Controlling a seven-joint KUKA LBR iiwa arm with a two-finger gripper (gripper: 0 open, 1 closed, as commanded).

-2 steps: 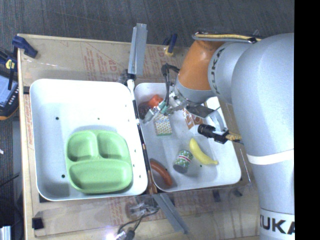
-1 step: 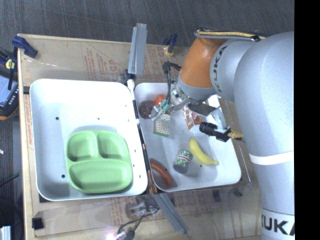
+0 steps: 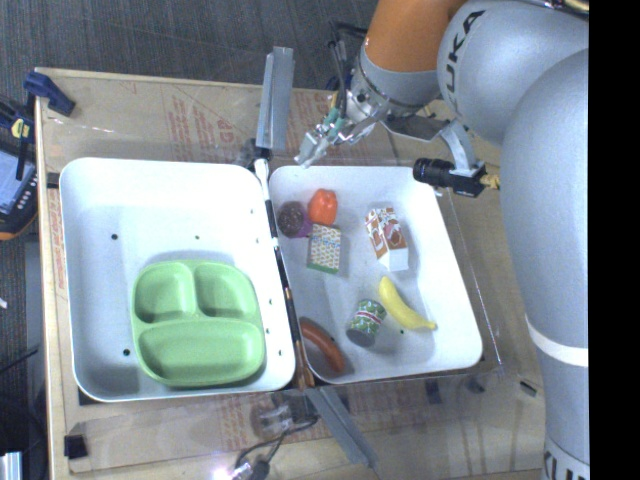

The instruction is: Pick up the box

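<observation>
Above right bin's (image 3: 455, 268) far rim: tool (image 3: 318, 146) hovering, nothing held, finger state can't tell. Box (image 3: 324, 249) lies below, beside carton (image 3: 387, 238).

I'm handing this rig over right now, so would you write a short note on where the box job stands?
Gripper: hovering above the back edge of the right bin, holding nothing; whether its fingers are open is not clear.
Box: small patterned one, lying in the right bin just below the orange item and the dark round item. A second carton stands to its right.
Done: nothing picked yet.
Left: descend, grasp the box, lift it.
</observation>
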